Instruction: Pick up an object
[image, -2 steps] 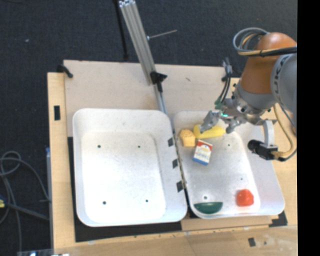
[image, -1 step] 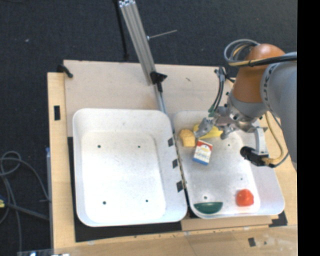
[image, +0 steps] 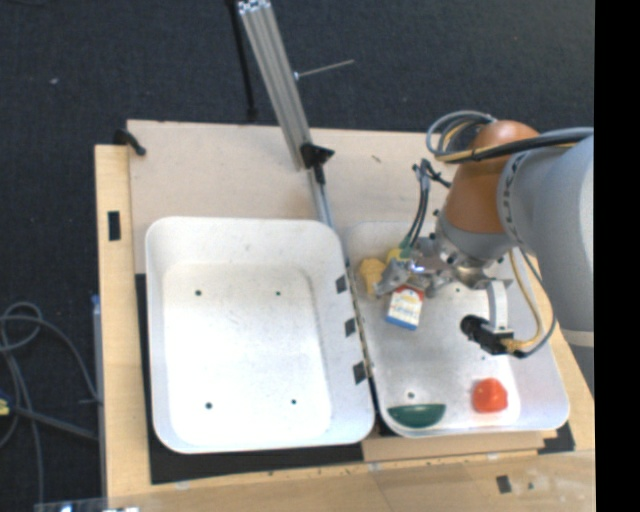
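My gripper (image: 410, 278) is low over the upper left part of the right bin (image: 530, 400). A small white carton with a blue base and a red-orange mark (image: 404, 310) sits directly below the gripper, its top meeting the gripper's tip. Whether the carton is lifted or resting on the bin floor cannot be told. A pale yellow object (image: 371, 270) lies just left of the gripper by the bin's left wall.
A red-orange ball-like object (image: 489, 395) and a dark green bowl-shaped piece (image: 417, 413) lie near the right bin's front edge. A black part with cables (image: 482, 332) hangs right of the carton. The left bin (image: 250, 330) adjoins. A metal post (image: 285, 90) rises behind.
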